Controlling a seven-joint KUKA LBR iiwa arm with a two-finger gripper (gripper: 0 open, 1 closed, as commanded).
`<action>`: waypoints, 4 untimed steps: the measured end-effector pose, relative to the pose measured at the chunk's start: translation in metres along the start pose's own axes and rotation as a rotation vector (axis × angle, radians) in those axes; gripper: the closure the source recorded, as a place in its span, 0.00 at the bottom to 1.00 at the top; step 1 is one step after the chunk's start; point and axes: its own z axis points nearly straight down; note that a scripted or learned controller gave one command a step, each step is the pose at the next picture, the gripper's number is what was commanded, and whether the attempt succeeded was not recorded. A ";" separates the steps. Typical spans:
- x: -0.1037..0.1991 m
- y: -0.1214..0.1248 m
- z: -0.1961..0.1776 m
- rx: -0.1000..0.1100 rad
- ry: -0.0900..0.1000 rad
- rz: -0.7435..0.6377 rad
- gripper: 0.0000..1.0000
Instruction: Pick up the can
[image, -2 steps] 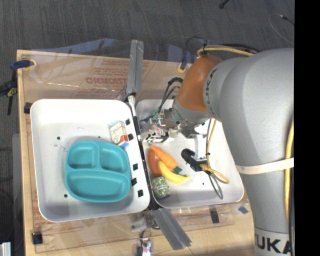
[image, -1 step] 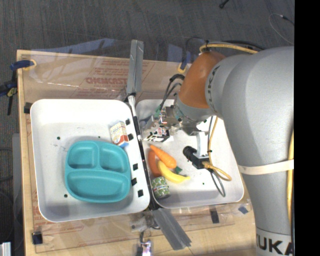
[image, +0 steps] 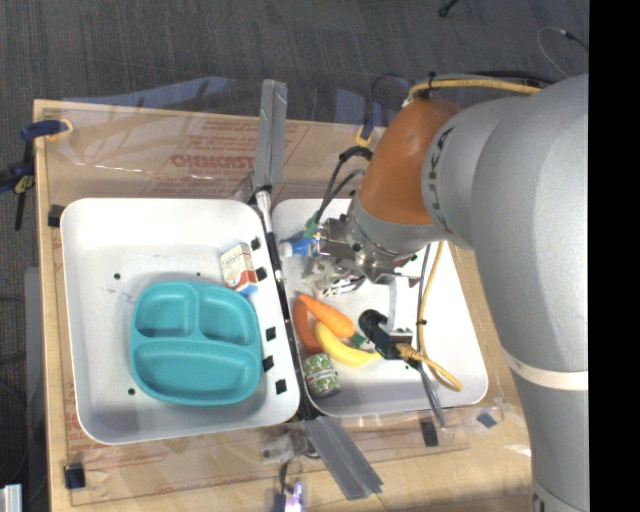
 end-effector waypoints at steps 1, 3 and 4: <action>-0.043 0.027 -0.057 -0.003 -0.001 -0.233 1.00; 0.019 -0.084 0.001 0.002 0.001 -0.540 1.00; -0.012 -0.077 -0.175 -0.007 -0.001 -0.283 1.00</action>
